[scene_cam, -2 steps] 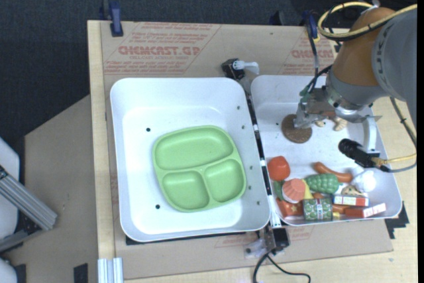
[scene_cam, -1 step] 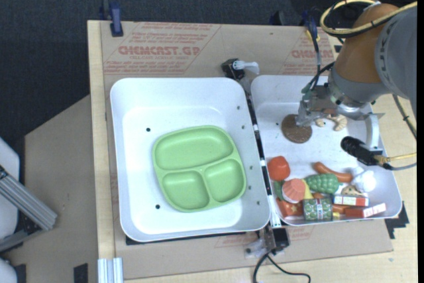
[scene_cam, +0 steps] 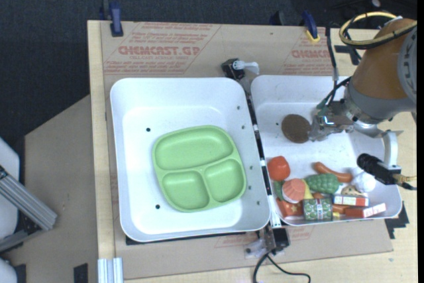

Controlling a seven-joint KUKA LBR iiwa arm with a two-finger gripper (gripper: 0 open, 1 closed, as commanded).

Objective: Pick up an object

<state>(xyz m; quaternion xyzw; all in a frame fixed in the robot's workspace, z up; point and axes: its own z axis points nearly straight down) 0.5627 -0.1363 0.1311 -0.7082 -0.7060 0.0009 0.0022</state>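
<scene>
A: Log entry. What are you reading off the overhead?

B: Right bin [scene_cam: 291,93] carries the clutter. My tool [scene_cam: 322,125] sits low over its far half. Directly to its left, touching or nearly so, lies a brown round thing [scene_cam: 295,128], flattish, no clear long axis from here. I take that as the pick target.

A: Tool state?

B: Cannot tell. The wrist body blocks the tip; I can't say released or clenched, and nothing shows as grasped.

A: Arm pose?

B: Arm [scene_cam: 383,69] comes in from the right, orange band high, wrist bent down and pointed left into the bin.

A: Other items?

B: Near end of the same bin: red tomato [scene_cam: 279,168], orange sausage [scene_cam: 333,172], green can [scene_cam: 318,209], more toy food heaped there, all nearer than the tool. Left bin [scene_cam: 132,109] holds a green divided plate [scene_cam: 199,168], well apart.

A: Next move?

B: My guess: a short shift left to centre over the brown piece before closing.
</scene>
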